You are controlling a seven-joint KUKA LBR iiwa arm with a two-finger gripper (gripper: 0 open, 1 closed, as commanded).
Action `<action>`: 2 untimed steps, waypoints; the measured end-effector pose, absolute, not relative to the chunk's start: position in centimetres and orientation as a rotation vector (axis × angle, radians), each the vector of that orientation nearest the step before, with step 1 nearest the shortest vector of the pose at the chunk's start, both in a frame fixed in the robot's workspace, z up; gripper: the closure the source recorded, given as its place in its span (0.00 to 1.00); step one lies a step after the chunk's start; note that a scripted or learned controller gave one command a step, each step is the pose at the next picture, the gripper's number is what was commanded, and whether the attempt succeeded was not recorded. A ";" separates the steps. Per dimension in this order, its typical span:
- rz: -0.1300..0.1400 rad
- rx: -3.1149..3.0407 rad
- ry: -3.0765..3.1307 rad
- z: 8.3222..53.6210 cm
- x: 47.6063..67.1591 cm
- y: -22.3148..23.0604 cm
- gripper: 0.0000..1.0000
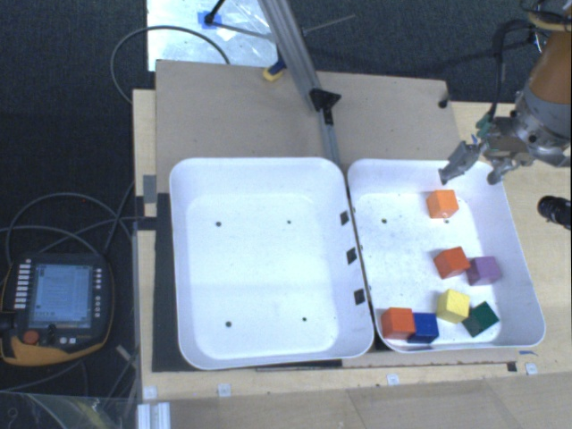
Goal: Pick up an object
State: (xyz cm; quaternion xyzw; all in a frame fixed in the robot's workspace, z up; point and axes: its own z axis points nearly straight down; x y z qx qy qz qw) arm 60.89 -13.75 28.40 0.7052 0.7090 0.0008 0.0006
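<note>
orange cube [442, 204], corner-on, below open gripper [477, 165]

One fixed camera looks down on the bench [393, 92] from above, at a slant.

It stands high enough to take in both white bins whole, the left bin [183, 195] and the right bin [518, 266] lying side by side across the middle of the frame; the bench's near edge runs along the bottom, its far edge lies toward the top with dark floor [71, 52] beyond; a handheld control pendant [55, 307] sits on the floor at the left margin; the arm [547, 88] enters from the right edge, cut off by the frame; a slanted metal pole [290, 43] crosses from the top toward the bins' far rims.
</note>
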 end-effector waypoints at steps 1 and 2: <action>0.003 2.215 2.226 28.4 60.9 -13.7 0.00; -0.003 2.220 2.227 22.3 60.8 -13.2 0.00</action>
